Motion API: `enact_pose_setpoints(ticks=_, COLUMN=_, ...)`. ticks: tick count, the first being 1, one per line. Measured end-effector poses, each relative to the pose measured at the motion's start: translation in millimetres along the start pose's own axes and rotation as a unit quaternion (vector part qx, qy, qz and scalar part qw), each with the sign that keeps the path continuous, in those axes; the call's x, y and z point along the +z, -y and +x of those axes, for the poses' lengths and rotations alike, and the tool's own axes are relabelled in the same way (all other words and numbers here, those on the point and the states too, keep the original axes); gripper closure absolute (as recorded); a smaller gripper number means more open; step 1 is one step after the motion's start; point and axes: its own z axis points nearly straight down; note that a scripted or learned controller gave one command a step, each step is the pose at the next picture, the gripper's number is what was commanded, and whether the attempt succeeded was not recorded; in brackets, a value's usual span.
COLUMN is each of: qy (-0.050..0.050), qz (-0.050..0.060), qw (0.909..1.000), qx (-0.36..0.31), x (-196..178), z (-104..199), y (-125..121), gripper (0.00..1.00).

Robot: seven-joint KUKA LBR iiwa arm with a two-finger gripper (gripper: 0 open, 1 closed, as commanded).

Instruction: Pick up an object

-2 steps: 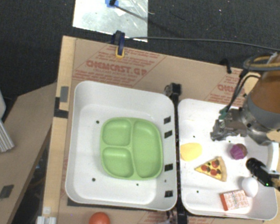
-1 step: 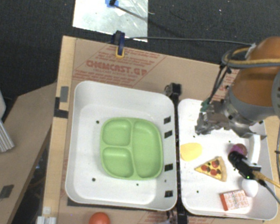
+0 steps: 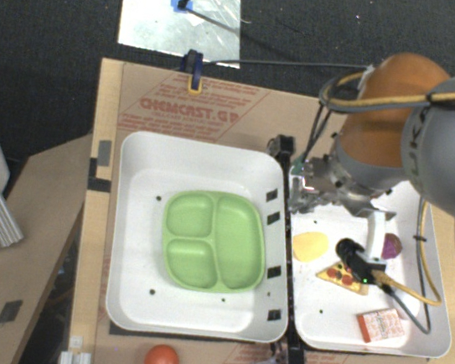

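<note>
Right bin [image 3: 325, 323]: 4 items. That's 1 yellow disc [image 3: 310, 246], 1 pizza slice [image 3: 342, 278], 1 purple piece [image 3: 391, 245] and 1 red packet [image 3: 380, 326]. Left bin [image 3: 141, 206]: 1 green tray [image 3: 213, 241]. 1 orange ball [image 3: 161, 362] on tabletop [image 3: 220, 116]. Jaws over right bin's far-left corner, spread or pressed together can't tell.

**Right bin crowded, left bin open round the edges**

The arm [image 3: 437, 140] is hanging over the back half of the right bin [image 3: 429, 338], closing off the way down there. In front of it a yellow piece [image 3: 310, 246], a pizza slice [image 3: 343, 278] and a purple piece [image 3: 391, 245] are lying close together, leaving narrow gaps. A packet [image 3: 381, 325] is sitting near the front corner, with bare floor showing between it and the shared wall. In the left bin [image 3: 131, 230] a tray [image 3: 213, 241] is taking up the middle, and a free strip is running all round it. A ball [image 3: 161, 362] is resting on the surface [image 3: 221, 108] in front of that bin.
</note>
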Motion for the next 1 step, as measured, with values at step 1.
enact_pose_setpoints(ticks=1, qy=-0.001, qz=0.0, qw=1.0, qx=0.0, x=-9.3, z=51.6, y=-8.0, gripper=1.0)
